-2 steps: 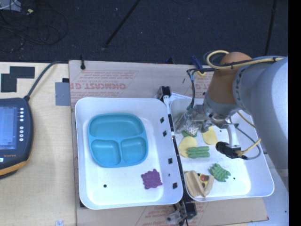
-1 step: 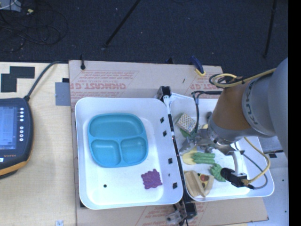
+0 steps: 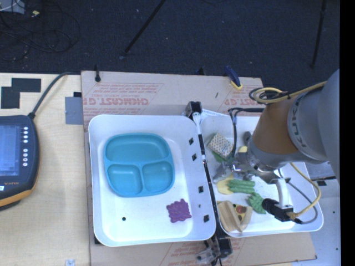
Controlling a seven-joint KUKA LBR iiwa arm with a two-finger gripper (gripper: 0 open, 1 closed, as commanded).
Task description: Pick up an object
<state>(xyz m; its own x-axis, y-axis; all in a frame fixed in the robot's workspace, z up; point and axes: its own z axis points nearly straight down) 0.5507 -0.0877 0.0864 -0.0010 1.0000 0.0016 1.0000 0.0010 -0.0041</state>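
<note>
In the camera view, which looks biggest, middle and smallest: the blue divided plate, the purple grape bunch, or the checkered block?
1. Blue divided plate, by far the largest.
2. Purple grape bunch.
3. Checkered block, though it looks close in size to the grapes, so I would not rank those two firmly.

We see a teach pendant (image 3: 14, 157) lying at the bench's left edge, its cable (image 3: 47, 96) running off toward the far edge. A cardboard sheet (image 3: 138, 96) lies under both bins. Near the sheet's far right corner rests a blue and yellow clamp (image 3: 233, 77).
</note>
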